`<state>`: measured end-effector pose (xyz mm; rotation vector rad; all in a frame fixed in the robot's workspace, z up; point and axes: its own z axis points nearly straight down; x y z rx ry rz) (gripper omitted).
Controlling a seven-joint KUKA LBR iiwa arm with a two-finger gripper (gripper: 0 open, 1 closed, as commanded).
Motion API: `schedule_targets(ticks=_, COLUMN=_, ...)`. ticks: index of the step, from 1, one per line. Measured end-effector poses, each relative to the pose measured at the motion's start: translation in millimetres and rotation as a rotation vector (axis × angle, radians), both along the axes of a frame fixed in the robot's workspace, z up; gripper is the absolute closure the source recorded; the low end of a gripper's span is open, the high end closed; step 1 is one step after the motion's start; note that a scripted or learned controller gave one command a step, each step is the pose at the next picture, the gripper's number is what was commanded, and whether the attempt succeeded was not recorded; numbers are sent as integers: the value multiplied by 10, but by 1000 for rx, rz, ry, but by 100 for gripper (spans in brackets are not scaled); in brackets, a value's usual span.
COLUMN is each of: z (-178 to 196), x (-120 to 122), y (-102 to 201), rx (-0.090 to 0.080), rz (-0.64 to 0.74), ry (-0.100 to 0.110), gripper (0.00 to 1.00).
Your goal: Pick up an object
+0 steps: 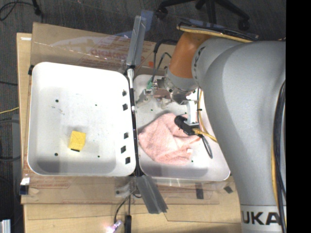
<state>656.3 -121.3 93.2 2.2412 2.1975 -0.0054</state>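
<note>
Overhead, the bench [24,47] carries two shallow white bins side by side, split by a grey divider bar [133,57] with black clips along it. The left bin [48,76] holds one item: a small yellow block [77,140] lying flat toward the near-left part of its floor, well apart from every wall. The right bin [214,171] holds a crumpled pink cloth [163,140], spread over the middle and near half of the floor, its left edge just beside the divider.

The arm [243,110] enters from the right and covers much of the right bin's far side. Its orange band [184,55] sits above the wrist, and the gripper [160,90] is down at the far end of the right bin, over bare white floor. Metal parts show there, but their outline is cluttered and partly in shadow; whether the fingers are spread or pressed together cannot be told from here. Nothing can be seen between them.

The cloth lies nearer the viewer than the gripper, close by but apart from it; its upper fold reaches toward the wrist without a visible contact. A black fitting [182,124] with yellow and orange cable [204,132] hangs from the arm and rests against the cloth's right side. The yellow block lies in the other bin, well apart from the gripper, across the divider
</note>
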Motion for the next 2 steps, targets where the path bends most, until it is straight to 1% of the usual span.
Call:
schedule_targets(ticks=1, z=-1, x=11, y=-251, rx=4, rz=-138, ry=-1, gripper=0)
schedule_targets(ticks=2, z=-14, x=-2, y=-110, rx=6, rz=-106, ry=5, gripper=0)
